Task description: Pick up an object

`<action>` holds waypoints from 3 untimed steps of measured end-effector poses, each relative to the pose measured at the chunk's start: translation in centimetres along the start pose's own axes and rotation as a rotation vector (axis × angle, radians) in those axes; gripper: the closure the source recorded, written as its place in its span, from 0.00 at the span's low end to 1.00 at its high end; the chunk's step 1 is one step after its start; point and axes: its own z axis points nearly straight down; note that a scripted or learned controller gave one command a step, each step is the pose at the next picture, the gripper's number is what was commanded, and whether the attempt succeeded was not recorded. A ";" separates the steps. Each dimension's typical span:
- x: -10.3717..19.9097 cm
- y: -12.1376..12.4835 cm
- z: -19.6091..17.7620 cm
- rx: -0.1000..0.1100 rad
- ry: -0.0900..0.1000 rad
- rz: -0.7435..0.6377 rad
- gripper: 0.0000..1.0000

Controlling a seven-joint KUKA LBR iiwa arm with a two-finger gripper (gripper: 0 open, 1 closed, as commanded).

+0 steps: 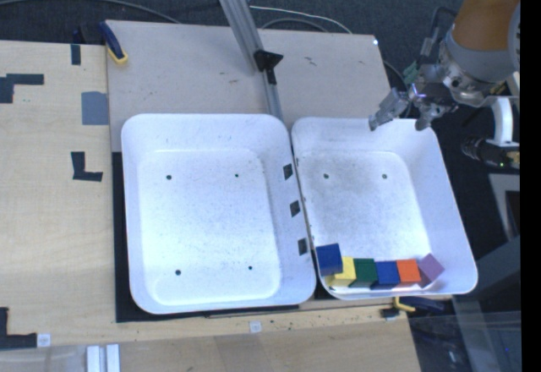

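Grey fingers of the gripper [399, 114] stand spread apart (gripping nothing) above the right bin's [448, 184] far rim; coloured blocks [376, 270] line that bin's near wall, well apart.

— What was cut off or hidden?

— The arm [483, 15] ran out past the top and right edges, so only its wrist end showed. The gripper [401, 113] was small and blurred; whether its fingers were apart could not be told.

— And the blocks?

— The yellow block [341, 277] lay mostly hidden under the blue block [328, 258]. The row sat against the right bin's [439, 167] near wall, its lower faces out of sight.

— Anything else?

— The pole [239, 19] was cut at the top edge, and the clamp [114, 42] was too small to make out clearly.
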 end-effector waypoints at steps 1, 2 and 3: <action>5.3 0.8 -5.3 -0.007 0.002 -0.005 0.00; 3.0 5.1 -1.4 -0.001 -0.001 0.001 0.00; 7.6 5.0 -6.3 -0.007 0.002 -0.004 0.00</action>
